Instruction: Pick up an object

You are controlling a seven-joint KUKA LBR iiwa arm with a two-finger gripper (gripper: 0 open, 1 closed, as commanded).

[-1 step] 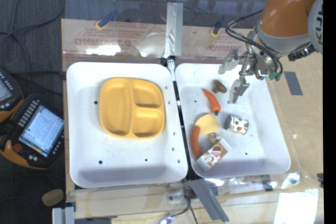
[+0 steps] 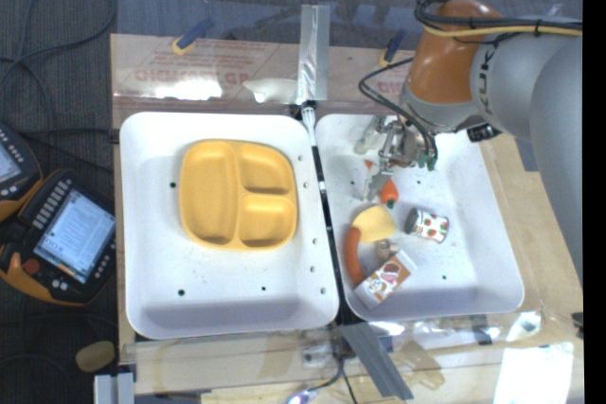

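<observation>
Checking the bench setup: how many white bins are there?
2, side by side: the left bin bears a yellow divided tray; the right bin bears small items beneath the gripper.

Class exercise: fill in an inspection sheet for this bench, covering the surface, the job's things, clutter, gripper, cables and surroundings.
Surface: two white bins, left bin, right bin.
Job's things: orange carrot-like piece, yellow piece, small printed can, printed packet, all in right bin.
Clutter: yellow divided tray in left bin.
Gripper: gripper over right bin's far end.
Cables: black cable on floor.
Surroundings: handheld pendant, grey carpet.
</observation>
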